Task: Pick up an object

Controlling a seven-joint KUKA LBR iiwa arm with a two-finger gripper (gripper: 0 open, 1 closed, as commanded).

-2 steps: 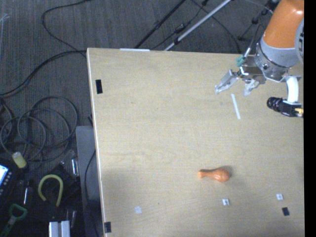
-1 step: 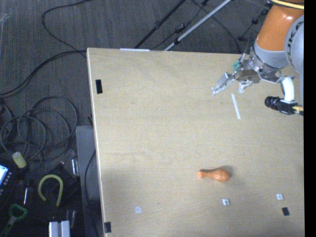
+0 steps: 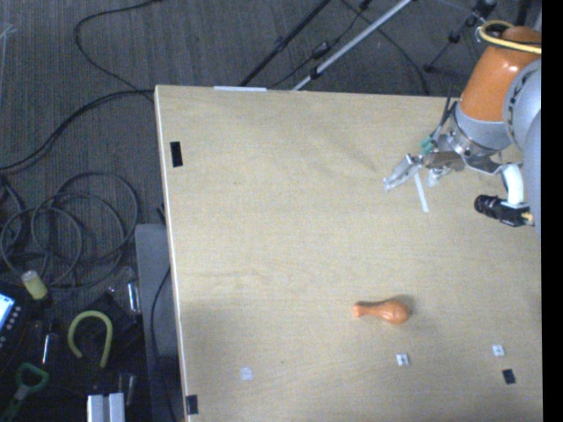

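Observation:
A small orange object [image 3: 383,311], bulb-shaped with a narrow neck pointing left, lies on the light wooden bench top [image 3: 281,236] in its lower right part. My gripper [image 3: 406,196] hangs over the upper right of the bench, well above and slightly right of the orange object in the picture. Its two thin pale fingers [image 3: 421,196] are spread apart, open, with nothing between them. The grey arm with its orange band [image 3: 493,82] comes in from the right edge.
A black mark [image 3: 176,154] sits near the bench's left edge, and small white and black tags [image 3: 402,359] dot the lower right. Cables and tools [image 3: 79,323] lie on the floor to the left. Stand legs [image 3: 369,25] cross the floor behind.

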